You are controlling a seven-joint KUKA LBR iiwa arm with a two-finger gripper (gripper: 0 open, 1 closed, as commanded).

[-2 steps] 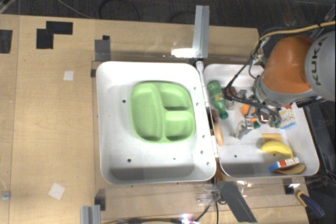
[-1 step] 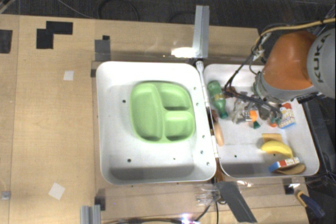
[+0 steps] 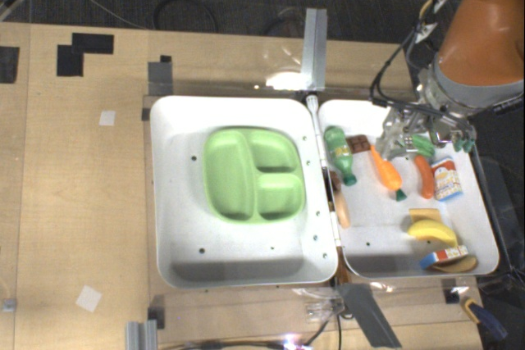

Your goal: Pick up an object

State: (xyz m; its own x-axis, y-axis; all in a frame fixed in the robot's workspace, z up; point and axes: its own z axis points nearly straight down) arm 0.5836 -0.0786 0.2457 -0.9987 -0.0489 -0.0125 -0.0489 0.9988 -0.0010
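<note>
Hovering over the right bin [image 3: 484, 234], the gripper [image 3: 408, 137] sits just above the toy carrot [image 3: 385, 170]; whether it is open or closed I cannot tell. Descend squarely over the carrot's middle, clear of the green bottle [image 3: 339, 153] nearby.

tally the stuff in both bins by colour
green: 2, divided plate and bottle
orange: 2, carrot and a sausage-like piece
yellow: 1, banana
brown: 1, small block
white and red: 1, small carton
total: 7
</note>
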